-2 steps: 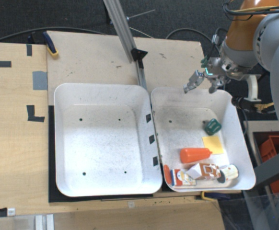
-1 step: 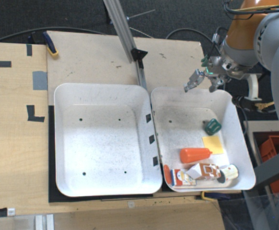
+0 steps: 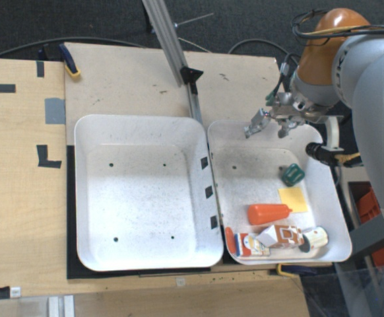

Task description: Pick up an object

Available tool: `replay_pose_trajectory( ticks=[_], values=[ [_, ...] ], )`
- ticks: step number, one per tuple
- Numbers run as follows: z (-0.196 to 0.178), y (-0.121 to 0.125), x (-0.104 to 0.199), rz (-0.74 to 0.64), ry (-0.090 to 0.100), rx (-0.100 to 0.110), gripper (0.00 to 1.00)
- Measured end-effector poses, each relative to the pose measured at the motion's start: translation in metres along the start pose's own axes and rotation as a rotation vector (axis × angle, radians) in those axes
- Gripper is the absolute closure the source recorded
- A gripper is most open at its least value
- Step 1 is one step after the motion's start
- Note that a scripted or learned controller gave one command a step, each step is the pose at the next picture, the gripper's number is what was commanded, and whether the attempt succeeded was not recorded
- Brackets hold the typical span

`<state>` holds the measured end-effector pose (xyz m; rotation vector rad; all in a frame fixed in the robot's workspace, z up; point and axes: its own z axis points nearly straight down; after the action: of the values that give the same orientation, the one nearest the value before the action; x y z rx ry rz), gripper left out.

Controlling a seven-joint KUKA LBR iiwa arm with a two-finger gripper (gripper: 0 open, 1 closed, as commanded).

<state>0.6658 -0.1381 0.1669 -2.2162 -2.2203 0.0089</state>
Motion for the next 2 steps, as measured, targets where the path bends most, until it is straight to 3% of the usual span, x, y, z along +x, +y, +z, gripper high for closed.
replay_pose_trajectory(
  ticks=[1, 2],
  values=[
    [0.061, -0.001, 0.009, 0.0, 0.001, 0.001, 0.0],
    [0.08, -0.002, 0.01, -0.001, 0.0, -0.003, 0.0]
  ],
)
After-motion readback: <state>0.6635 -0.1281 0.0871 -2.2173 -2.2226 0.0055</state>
